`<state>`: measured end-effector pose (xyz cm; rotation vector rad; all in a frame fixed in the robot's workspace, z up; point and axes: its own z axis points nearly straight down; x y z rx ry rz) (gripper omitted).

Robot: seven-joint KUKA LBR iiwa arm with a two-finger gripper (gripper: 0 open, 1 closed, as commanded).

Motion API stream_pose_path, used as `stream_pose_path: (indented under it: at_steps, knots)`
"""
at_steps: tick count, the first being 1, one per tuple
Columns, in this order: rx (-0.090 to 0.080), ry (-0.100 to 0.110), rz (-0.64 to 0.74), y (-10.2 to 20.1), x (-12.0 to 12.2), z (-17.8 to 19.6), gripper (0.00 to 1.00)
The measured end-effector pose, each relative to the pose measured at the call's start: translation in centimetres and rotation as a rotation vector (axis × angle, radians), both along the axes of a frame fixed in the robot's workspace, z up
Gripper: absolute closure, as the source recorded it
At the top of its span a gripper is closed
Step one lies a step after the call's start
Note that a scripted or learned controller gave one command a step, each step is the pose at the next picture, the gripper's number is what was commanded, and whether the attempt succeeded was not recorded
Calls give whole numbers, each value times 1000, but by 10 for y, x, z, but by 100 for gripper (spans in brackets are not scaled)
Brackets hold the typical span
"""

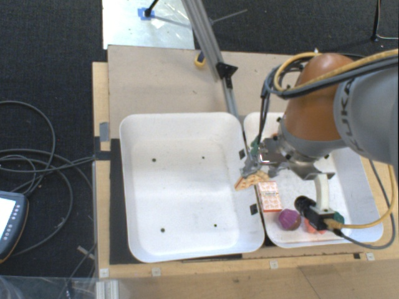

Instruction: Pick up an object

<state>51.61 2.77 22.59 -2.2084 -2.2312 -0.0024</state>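
My gripper [252,170] hangs over the rim between the two bins, at the left edge of the right bin [361,185]. A tan waffle-patterned piece [251,181] sits at its fingertips and juts out over the rim, and the fingers appear shut on it. In the right bin, just below the gripper, lies a small pink-and-white box [269,197]. A purple ball [288,219] rests near that bin's front edge, with a red object [312,227] and a green one [337,218] beside it. The arm's bulk hides the back of the right bin.
The left bin [181,185] lies to the gripper's left. A grey slanted pole [209,39] comes down from the top and ends near the back corner between the bins. Cables and a handheld pendant [9,220] lie on the floor at the far left.
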Motion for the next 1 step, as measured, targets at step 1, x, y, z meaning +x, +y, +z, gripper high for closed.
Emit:
stream_pose_path:
  at_steps: [1]
  knots:
    - [0,-1,0,45,-9,-3,100]
